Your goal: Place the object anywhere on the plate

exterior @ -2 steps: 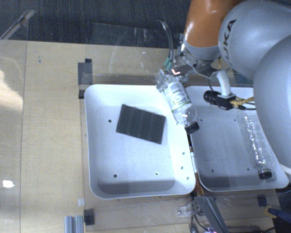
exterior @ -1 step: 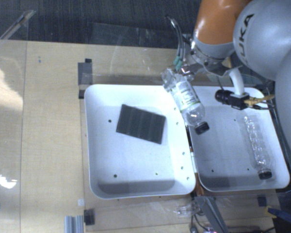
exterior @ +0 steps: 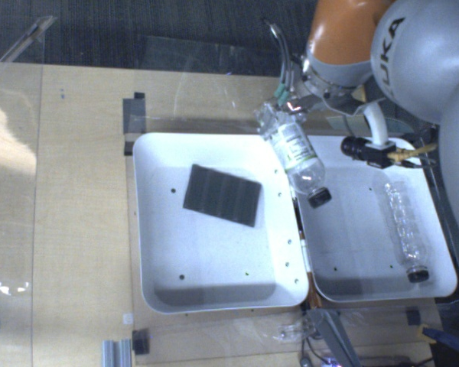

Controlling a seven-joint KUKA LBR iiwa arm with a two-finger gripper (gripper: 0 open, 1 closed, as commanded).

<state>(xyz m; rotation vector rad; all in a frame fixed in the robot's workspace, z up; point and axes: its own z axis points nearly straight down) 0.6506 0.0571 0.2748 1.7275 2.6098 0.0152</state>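
Hanging cap-down above the seam between the two bins, the clear plastic bottle (exterior: 297, 153) is tilted, its base up at eleven o'clock near my gripper (exterior: 284, 105) and its dark cap at five o'clock over the inner edge of the right bin (exterior: 436, 281). My wrist meets the base end of the bottle, and the bottle appears to be lifted off the bin floor, so I judge that I have it; but the fingers themselves are lost in glare and clear plastic, and I cannot tell whether they are closed on it or merely beside it. At nine o'clock from the bottle, the dark rectangular plate (exterior: 222, 195) lies flat in the left bin (exterior: 161, 281), bare on top. So the pick looks done and the carry about half made: what is left, as I judge it, is to move across the rim toward nine o'clock, come down over the plate and let go. At four o'clock from the bottle a second clear bottle (exterior: 404, 232) lies along the right bin's far side, hard to make out against the white. My upper arm is cut off at the top right corner.
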